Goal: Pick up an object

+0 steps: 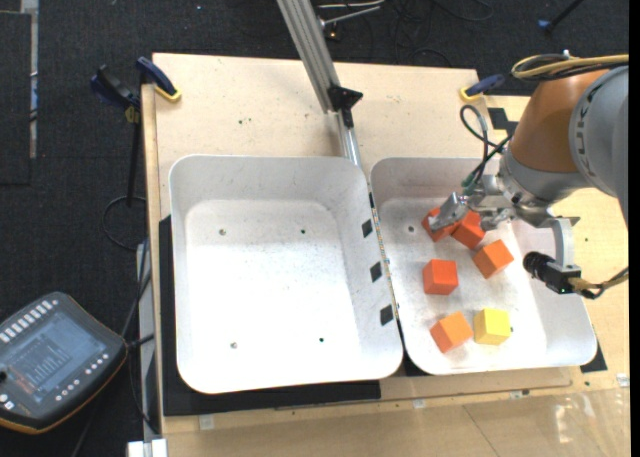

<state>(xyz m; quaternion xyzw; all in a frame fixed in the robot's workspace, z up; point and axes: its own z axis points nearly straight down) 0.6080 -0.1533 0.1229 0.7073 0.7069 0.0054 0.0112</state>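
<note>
Five small blocks lie in the right bin (560, 345), a shallow white tray with rounded corners and a speckled floor. The tool (458, 213) is low over the bin's upper middle, directly at a red-orange block (468, 232); a further red piece (434, 225) shows just left of it, partly covered by the metal parts, so whether either is actually between the fingers cannot be told, nor how wide they stand. An orange block (493, 258) lies just below and right of the tool, a red-orange cube (440, 276) below it, and an orange block (451, 331) touching or nearly touching a yellow one (492, 326) near the front rim. All are matte, sharp-edged cubes. The left bin (200, 195) adjoins on the pale wooden bench (260, 105). The arm (570, 135), orange-banded, is cut off at the right edge.
</note>
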